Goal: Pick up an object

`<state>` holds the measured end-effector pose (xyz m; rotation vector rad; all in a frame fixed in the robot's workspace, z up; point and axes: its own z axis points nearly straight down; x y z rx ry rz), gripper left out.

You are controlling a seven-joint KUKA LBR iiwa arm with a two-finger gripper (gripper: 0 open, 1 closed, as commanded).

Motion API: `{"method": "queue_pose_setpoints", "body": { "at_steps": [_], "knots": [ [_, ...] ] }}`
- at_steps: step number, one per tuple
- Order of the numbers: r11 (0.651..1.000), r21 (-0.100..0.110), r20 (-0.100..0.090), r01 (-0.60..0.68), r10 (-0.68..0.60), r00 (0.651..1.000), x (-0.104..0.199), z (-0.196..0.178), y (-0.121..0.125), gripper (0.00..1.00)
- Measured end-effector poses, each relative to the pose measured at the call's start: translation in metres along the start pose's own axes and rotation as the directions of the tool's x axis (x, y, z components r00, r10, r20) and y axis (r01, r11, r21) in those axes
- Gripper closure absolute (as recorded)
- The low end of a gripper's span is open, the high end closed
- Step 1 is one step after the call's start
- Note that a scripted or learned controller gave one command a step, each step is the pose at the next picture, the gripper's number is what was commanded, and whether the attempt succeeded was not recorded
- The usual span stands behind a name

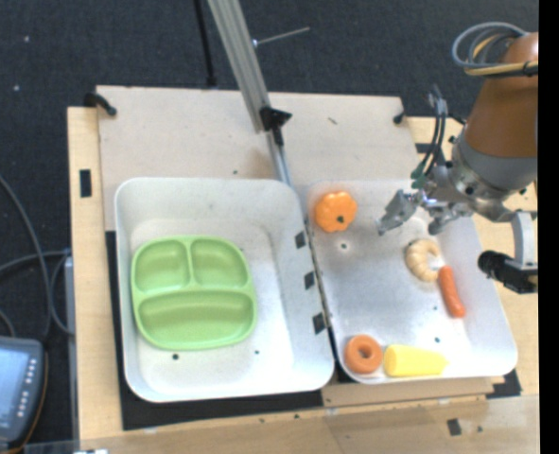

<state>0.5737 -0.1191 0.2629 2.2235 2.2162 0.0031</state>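
Gripper (413, 211) hangs over right bin (378, 296), fingers spread, grasping nothing. Nearest target: cream lump (421, 256) just below it, touching carrot (451, 292). Best to descend straight, straddle the lump, keep clear of the carrot.

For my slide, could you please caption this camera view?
Robot hand poised over the right bin of toy foods, above a cream pastry; a green divided plate lies in the left bin.

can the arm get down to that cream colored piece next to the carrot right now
Probably yes. The gripper hangs just above the cream piece in the right bin, nothing covers it, though the carrot touches its side.
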Motion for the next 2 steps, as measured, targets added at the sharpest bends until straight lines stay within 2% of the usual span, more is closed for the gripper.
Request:
{"method": "queue_pose_setpoints", "body": {
  "at_steps": [1, 2],
  "knots": [
    [1.0, -0.003, -0.001, 0.011, -0.011, 1.0, 0.053, -0.046, -0.016, 0.0],
    [1.0, 0.01, 0.0, 0.0, 0.0, 1.0, 0.001, 0.105, -0.08, 0.0]
  ]
}}
